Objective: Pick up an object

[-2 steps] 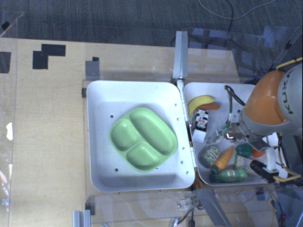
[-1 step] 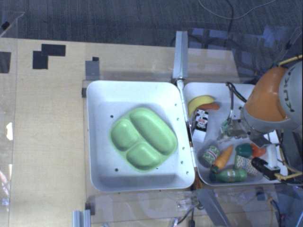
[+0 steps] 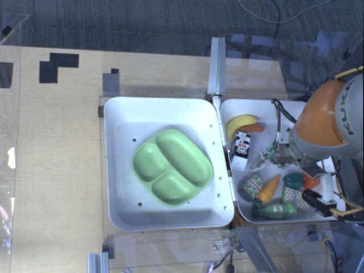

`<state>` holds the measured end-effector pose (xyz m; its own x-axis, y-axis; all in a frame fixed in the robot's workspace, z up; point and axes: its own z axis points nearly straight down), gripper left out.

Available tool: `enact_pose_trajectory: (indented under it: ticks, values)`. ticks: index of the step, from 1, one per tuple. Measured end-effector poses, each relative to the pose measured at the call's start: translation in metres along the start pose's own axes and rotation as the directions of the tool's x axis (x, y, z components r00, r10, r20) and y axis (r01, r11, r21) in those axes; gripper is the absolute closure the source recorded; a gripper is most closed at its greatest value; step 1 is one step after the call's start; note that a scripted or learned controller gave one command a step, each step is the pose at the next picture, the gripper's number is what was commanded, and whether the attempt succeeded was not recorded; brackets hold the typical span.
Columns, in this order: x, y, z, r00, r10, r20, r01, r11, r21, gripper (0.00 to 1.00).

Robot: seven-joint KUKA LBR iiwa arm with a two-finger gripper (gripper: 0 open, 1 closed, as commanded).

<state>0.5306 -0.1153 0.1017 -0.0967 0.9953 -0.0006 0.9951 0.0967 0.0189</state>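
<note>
Nothing is lifted yet — the claw [image 3: 272, 154] is poised low in the right bin [image 3: 259, 216], its state not discernible; the carrot [image 3: 268, 190] and banana [image 3: 241, 122] are left lying inside, ungrasped.

Light green three-compartment plastic plate [image 3: 172, 166] lying flat in the middle of the shallow white left bin [image 3: 119, 209]. Pale wooden benchtop [image 3: 57, 152] underneath, black tape patches [image 3: 57, 66] at far left. Beyond, thin cable [image 3: 278, 15] looped on dark grey carpet [image 3: 114, 10].
</note>
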Motion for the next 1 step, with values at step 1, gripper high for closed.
enact_pose_trajectory:
  ticks: [1]
  values:
    - [-0.0393, 0.0490, -0.0414, 1.000, 0.000, 0.001, 0.000, 1.000, 0.012, 0.00]
